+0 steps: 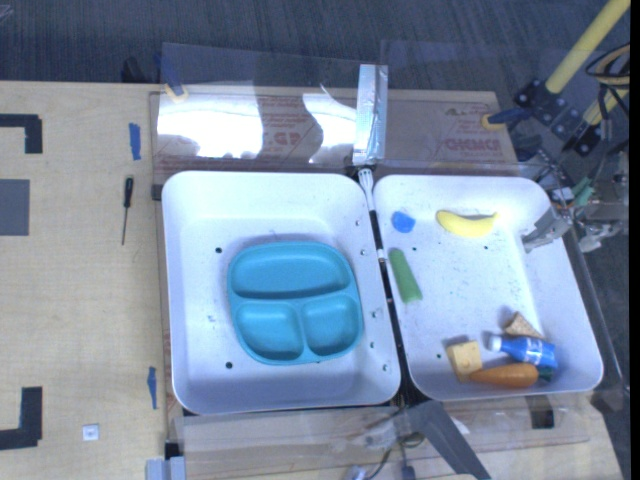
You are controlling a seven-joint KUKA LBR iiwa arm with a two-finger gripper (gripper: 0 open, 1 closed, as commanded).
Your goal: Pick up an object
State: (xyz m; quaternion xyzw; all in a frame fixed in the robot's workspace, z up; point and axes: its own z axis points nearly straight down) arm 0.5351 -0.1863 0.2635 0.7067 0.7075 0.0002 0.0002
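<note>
At the frame's right edge the gripper (545, 230), its state unclear, hovers beside the banana (465, 223); nothing appears lifted yet.

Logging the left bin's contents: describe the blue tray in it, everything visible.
The blue tray is a turquoise, plastic-looking divided plate with rounded corners and three compartments: one long section across its far side, two smaller ones nearer the camera. It lies flat, right side up, slightly rotated, near the middle of the left white bin. It touches the bin floor alone.
</note>
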